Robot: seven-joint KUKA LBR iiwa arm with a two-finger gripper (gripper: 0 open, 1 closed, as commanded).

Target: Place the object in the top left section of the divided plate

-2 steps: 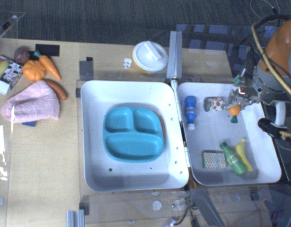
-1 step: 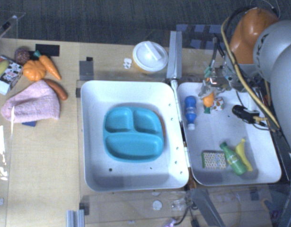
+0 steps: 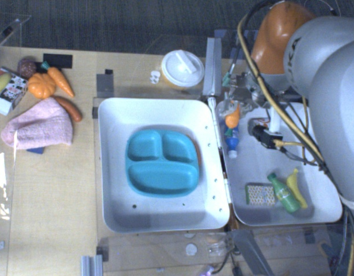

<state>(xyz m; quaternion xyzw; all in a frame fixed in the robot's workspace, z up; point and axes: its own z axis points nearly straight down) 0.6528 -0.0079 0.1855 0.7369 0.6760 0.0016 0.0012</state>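
Camera view from above the bench: two shallow white bins sit side by side. The left bin (image 3: 107, 171) holds a blue divided plate (image 3: 163, 163) with two small sections at the top and one wide section below; all three sections look bare. The right bin (image 3: 326, 211) holds a small orange object (image 3: 232, 119) near its top left corner, close to the wall between the bins, with a blue and white bottle (image 3: 231, 142) just beneath it. Lower in that bin lie a green bottle (image 3: 283, 194), a yellow banana (image 3: 296, 186) touching it, and a small speckled sponge (image 3: 260, 194) just beside them. The grey arm (image 3: 323, 91) with its orange band (image 3: 274, 36) reaches in from the right, trailing yellow and black cables. Its gripper (image 3: 241, 99) hangs over the top left corner of the right bin, just above the orange object; whether it is gripping anything cannot be told from this angle. Outside the bins, a white lid (image 3: 183, 68) rests above the left bin. On the far left of the bench lie a pink cloth (image 3: 38, 125), a toy pumpkin (image 3: 41, 85), a toy carrot (image 3: 61, 80) and a toy sausage (image 3: 69, 108).
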